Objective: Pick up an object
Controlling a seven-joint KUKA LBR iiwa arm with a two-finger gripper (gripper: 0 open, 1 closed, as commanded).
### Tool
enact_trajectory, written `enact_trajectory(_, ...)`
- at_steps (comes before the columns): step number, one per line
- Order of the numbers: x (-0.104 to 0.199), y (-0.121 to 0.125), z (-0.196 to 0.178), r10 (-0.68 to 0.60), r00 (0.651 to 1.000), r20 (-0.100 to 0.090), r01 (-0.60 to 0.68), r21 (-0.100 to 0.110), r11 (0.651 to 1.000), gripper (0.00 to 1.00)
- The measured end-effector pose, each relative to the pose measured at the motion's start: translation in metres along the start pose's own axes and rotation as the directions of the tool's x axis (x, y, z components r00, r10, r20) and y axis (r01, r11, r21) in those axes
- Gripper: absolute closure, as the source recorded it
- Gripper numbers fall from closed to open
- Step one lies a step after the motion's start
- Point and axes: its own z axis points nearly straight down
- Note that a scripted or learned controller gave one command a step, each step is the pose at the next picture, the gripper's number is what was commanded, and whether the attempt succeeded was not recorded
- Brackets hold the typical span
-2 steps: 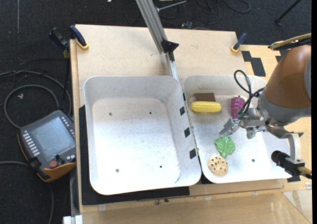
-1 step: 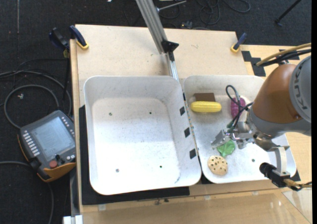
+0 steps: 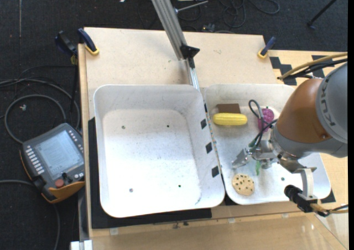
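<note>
In the right bin [image 3: 323, 182], lower right of the frame, the gripper [image 3: 250, 161] hovers with fingers spread apart, holding nothing, just above the cookie [image 3: 243, 184]; a corn cob [image 3: 230, 119] lies higher up.

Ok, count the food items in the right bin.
3: a corn cob near the back, a brown block just behind it, a cookie near the front. The arm may hide more.

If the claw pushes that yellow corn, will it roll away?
Probably. The yellow corn looks rounded and long, so a sideways push would likely roll it. It lies close to a brown block, which might stop it that way. It looks like a toy, so probably light.
</note>
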Motion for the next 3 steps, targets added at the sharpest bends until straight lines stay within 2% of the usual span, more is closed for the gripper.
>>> enact_trajectory(1, 0.000, 0.001, -0.011, 0.000, 1.000, 0.000, 0.000, -0.002, 1.000, 1.00)
enact_trajectory(3, -0.009, 0.009, -0.100, -0.004, 1.000, 0.001, 0.004, -0.004, 1.000, 1.00)
